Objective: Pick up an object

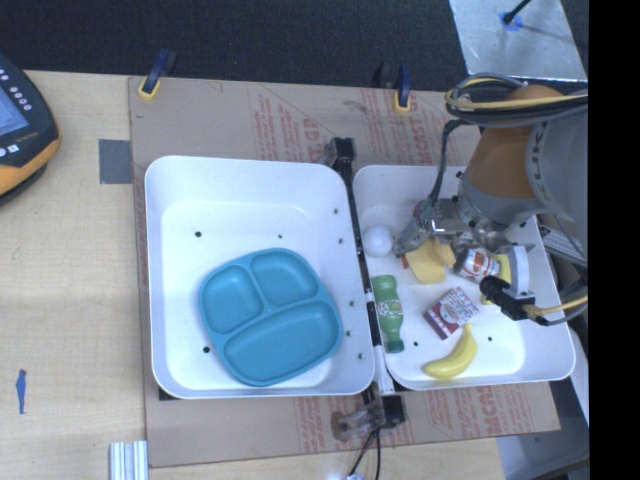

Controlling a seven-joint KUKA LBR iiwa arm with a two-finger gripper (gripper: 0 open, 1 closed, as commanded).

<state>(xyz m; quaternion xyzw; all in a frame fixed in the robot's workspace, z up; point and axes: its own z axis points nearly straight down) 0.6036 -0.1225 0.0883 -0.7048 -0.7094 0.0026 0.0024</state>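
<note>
wooden bench [70,298], cardboard sheet [260,128], two white bins [165,268]

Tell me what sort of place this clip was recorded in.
Probably a robotics lab bench set up for bin picking: two white bins clamped to a board, a teach pendant at the bench's edge, and small test items like a banana and green bottle.

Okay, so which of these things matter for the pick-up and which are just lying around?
Job:
end effector
yellow block
white ball
green bottle
banana
red packet

Lying about:
blue divided plate
orange-and-grey handheld unit
clamps
</note>
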